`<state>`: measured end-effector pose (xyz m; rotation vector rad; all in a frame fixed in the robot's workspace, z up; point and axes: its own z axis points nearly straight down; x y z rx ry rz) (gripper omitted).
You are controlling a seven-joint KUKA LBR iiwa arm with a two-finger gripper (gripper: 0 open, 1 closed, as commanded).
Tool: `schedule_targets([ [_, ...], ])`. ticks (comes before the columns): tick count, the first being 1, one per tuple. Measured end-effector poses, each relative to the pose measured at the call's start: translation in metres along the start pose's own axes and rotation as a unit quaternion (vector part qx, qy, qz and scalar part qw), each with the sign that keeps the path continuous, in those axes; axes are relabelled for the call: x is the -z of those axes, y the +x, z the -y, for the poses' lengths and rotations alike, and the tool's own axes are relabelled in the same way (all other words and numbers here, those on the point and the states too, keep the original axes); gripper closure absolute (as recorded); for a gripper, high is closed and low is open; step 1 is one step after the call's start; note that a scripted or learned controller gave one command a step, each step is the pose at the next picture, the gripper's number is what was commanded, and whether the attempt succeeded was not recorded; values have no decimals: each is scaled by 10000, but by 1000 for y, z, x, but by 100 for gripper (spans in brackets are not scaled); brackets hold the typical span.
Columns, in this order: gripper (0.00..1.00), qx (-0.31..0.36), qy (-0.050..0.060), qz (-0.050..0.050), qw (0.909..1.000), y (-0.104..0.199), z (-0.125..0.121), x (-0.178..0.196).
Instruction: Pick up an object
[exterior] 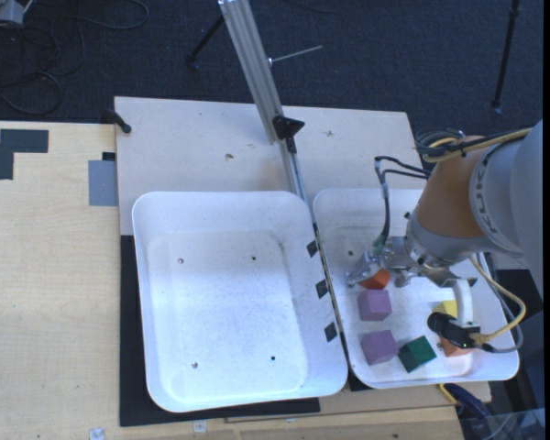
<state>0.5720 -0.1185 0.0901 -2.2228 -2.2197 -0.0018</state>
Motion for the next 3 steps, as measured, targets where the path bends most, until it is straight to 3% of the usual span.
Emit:
schedule_targets([
  [1, 100, -9, 10, 1, 10000, -1, 1, 11],
  [2, 100, 39, -17, -12, 10000, 80, -4, 104],
  [3, 100, 36, 21, -11, 10000, 145, -4, 99],
])
